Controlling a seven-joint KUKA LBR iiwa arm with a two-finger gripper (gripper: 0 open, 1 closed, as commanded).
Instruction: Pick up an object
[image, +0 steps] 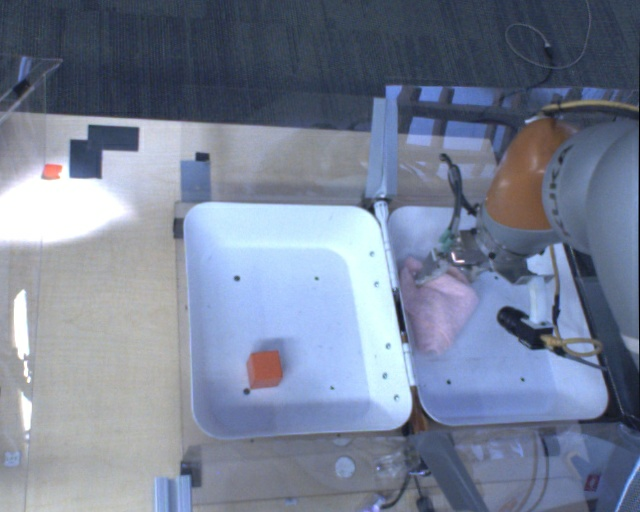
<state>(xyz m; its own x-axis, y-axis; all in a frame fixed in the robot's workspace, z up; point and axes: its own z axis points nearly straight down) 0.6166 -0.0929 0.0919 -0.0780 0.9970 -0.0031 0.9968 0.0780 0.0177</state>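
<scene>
Even, fairly bright light falls from overhead. A blown-out glare patch washes the pale wooden tabletop (60, 215) at left. The two shallow white plastic bins (215, 400) read clean, with soft grey shading along their inner walls. The small orange block (265, 369) casts a faint shadow. Detail is soft throughout, slightly grainy.

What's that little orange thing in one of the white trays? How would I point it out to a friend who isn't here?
Look at the left bin of the two white bins sitting side by side on the bench. Near its front left area lies a small orange block, alone on the white floor. Its boxy shape and bright orange colour set it apart from the soft pink bundle in the right bin.
</scene>
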